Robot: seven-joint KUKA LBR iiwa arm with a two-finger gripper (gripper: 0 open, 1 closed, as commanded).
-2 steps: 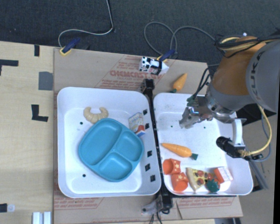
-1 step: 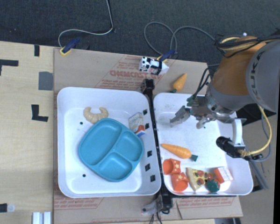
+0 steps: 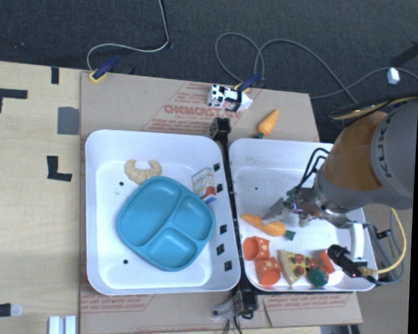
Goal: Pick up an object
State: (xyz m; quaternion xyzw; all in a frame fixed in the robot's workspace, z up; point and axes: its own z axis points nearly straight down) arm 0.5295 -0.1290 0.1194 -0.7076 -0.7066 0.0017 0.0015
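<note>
Cardboard-covered bench on dark carpet, cables trailing across the floor behind; two shallow white bins side by side. Right bin: an orange toy carrot lies on the bin floor near the middle, pointed end toward the divider between the bins, thicker end toward the arm. Just toward the near edge from it sit a red-orange toy piece and a second red one, then a pizza slice, a small green item and a red bit, all clustered along the near wall of the bin. These crowd the near side of the carrot; its far side is bare bin floor. Gripper reaches in from the right, low over the right bin, grey arm with orange band above it. Its fingers are slightly spread, tips coming down right at the thick end of the carrot, close to or touching it; nothing is seen pinched between them. Whether contact is made cannot be told. Left bin: a blue divided plate fills the middle, a beige croissant-shaped toy beside its far-left corner, a small white carton tilted against the divider side. Outside the bins, on the cardboard behind: a second carrot toy and a black-and-white patterned cube.
</note>
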